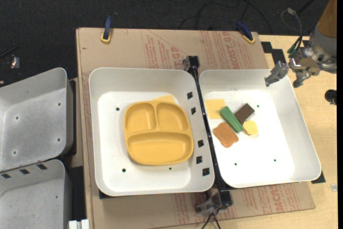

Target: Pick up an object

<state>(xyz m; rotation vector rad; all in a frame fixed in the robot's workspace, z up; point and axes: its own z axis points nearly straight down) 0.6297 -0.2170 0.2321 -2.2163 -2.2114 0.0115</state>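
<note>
Jaws spread and empty, the gripper [286, 74] hangs over the right bin's [300, 158] far rim; the green block [231, 118] lies mid-bin among crowded pieces, so a centred, straight descent seems wise.

the arm [328, 13] is cut off at the right edge

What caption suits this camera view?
Tool above the right bin's far corner; small food-like pieces clustered inside; yellow divided tray in left bin.
</note>
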